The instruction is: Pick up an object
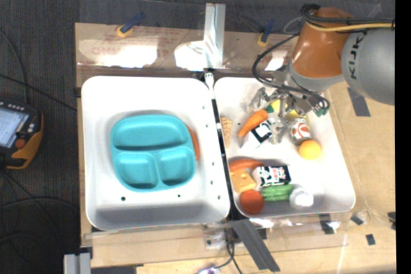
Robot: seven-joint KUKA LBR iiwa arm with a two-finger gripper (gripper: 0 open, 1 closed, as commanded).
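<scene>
My gripper hangs low over the back of the right bin, under the arm's orange band. An orange carrot lies just left of it, with a black-and-white piece at the carrot's near end. A small red-and-white can and a yellow-orange ball sit to the gripper's front right. Something yellow shows partly beneath the gripper. I see nothing clearly held.
At the bin's front lie a black-and-white carton, a green item, a red tomato, an orange food piece and a white cap. The left bin holds a teal divided tray.
</scene>
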